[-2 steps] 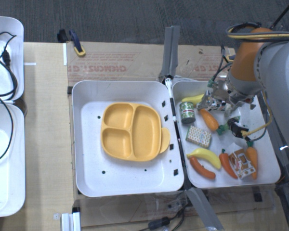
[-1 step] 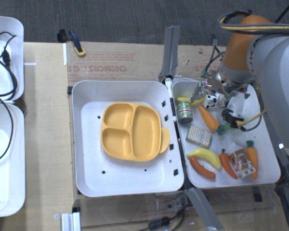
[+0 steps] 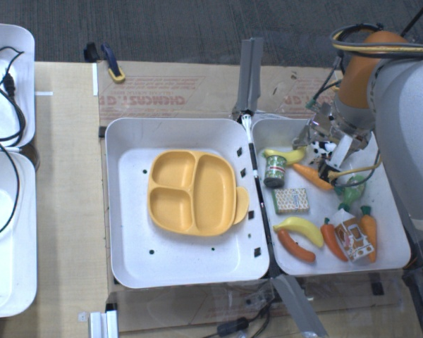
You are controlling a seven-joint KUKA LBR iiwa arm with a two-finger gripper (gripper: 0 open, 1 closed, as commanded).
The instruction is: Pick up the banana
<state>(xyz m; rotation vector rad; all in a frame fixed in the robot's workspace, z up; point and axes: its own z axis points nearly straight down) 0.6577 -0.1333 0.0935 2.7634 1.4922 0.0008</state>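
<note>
Grey arm [image 3: 402, 118] looms over the right bin's [image 3: 395, 255] far edge, hiding much there; its gripper [image 3: 329, 157] is too cluttered to tell its state. Banana [image 3: 300, 229] lies well apart, toward the near edge, beside a sausage [image 3: 296, 246].

The gripper [image 3: 327, 155] is largely masked by its own wrist, so the state of the jaws cannot be told. The arm [image 3: 402, 118] is cut off by the right edge. Part of the right bin [image 3: 398, 248] is covered by it.
</note>
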